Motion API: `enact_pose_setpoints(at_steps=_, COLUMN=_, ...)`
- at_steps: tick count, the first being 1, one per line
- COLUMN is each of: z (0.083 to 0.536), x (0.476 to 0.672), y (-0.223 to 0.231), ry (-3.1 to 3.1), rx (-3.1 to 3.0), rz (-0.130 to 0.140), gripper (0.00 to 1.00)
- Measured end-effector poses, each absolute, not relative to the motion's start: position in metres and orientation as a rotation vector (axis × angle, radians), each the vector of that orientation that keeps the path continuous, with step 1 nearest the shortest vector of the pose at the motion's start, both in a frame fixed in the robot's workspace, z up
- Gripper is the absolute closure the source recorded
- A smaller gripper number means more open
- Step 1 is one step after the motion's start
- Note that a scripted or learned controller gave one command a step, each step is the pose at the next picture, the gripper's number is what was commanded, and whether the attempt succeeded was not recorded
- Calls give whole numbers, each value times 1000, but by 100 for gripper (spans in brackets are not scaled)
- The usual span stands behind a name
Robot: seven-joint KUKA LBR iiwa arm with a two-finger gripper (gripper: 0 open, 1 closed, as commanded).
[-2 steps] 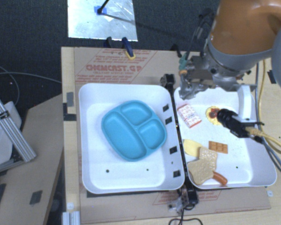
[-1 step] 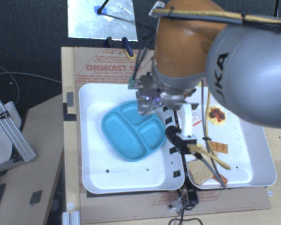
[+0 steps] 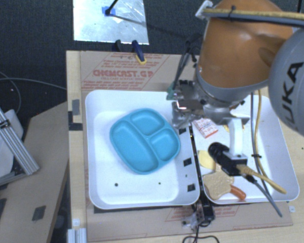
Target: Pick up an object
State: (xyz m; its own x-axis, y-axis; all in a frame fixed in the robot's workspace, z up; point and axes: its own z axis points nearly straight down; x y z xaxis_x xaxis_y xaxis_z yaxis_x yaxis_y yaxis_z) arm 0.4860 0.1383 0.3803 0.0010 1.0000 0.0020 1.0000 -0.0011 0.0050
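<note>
Toast-brown, a slice of bread [image 3: 218, 184] is seen at the near edge of the right white bin [image 3: 281, 158], nearer the camera than the tool and slightly to its right. An orange sausage-like piece [image 3: 237, 192] lies just beside the bread. A pale yellow piece [image 3: 206, 160] is found between the bread and the tool. A red-and-white packet [image 3: 206, 128] lies just right of the tool [image 3: 184, 114], under the grey arm [image 3: 294, 80] with its orange band [image 3: 233, 39]. The tool is held low over the divide between the two bins. Whether it is open or closed, or has hold of anything, cannot be told. A blue divided plate [image 3: 144, 139] rests in the left white bin [image 3: 99, 151], just left of the tool. Beyond the tool, printed cardboard [image 3: 121, 72] is laid on the worktop [image 3: 45, 135].
</note>
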Motion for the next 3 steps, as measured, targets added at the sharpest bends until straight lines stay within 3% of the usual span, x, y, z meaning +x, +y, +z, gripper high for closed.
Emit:
enact_pose_setpoints(at_steps=1, z=389, x=488, y=140, ry=2226, rx=2213, rz=9, gripper=100)
enact_pose_setpoints(at_steps=2, z=446, x=537, y=227, ry=2231, rx=2207, rz=19, gripper=100)
enact_pose_setpoints(at_steps=3, z=454, x=672, y=156, ry=2208, rx=2226, rz=2, gripper=100)
